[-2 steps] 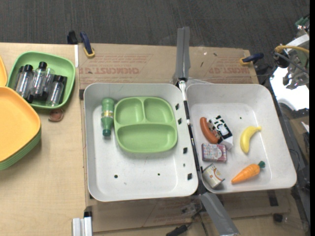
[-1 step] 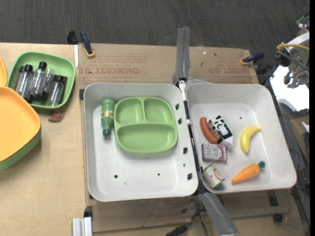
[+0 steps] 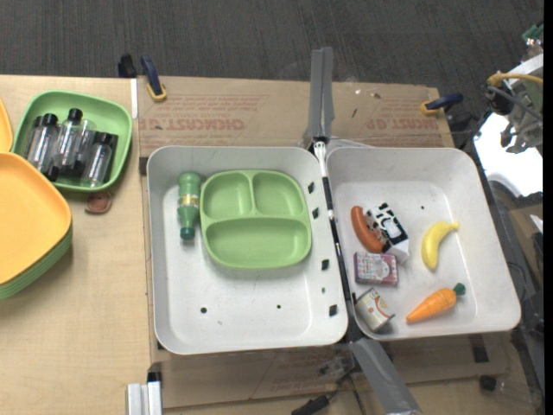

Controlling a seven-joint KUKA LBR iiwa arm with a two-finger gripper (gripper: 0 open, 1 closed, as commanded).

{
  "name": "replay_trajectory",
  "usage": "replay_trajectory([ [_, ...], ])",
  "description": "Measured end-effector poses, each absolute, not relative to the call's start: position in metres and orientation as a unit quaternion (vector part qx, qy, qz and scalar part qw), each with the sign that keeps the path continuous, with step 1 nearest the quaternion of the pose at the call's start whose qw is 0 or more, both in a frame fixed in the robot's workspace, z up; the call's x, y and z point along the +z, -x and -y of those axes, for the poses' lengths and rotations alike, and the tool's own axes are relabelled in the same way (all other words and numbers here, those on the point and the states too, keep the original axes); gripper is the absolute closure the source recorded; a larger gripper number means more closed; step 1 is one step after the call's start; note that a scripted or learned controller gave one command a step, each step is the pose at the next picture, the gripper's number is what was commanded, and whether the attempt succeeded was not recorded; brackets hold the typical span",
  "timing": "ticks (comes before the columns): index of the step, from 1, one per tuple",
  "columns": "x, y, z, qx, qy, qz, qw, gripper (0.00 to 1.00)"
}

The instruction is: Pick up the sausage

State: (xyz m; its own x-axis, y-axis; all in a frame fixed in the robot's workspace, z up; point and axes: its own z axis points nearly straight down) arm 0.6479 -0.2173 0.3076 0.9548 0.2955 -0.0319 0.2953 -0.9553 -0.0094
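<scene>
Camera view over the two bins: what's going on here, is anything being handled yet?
Nothing is being handled. The sausage lies in the right bin against a black-and-white toy, near a pink carton, a banana and a carrot. The left bin holds a green divided plate and a green bottle. The pick has not begun.

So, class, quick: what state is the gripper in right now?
Gripper: cannot be told. The sausage lies in the right bin, not picked up.
</scene>
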Motion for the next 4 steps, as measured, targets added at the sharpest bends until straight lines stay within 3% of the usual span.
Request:
replay_trajectory([
  [2,0.322,-0.648,0.217,0.0208,0.988,0.153,0.003,1.0],
  [3,0.335,-0.648,0.221,0.0027,0.995,0.103,0.001,1.0],
  [4,0.342,-0.648,0.22,0.0051,0.994,0.105,0.002,1.0],
])
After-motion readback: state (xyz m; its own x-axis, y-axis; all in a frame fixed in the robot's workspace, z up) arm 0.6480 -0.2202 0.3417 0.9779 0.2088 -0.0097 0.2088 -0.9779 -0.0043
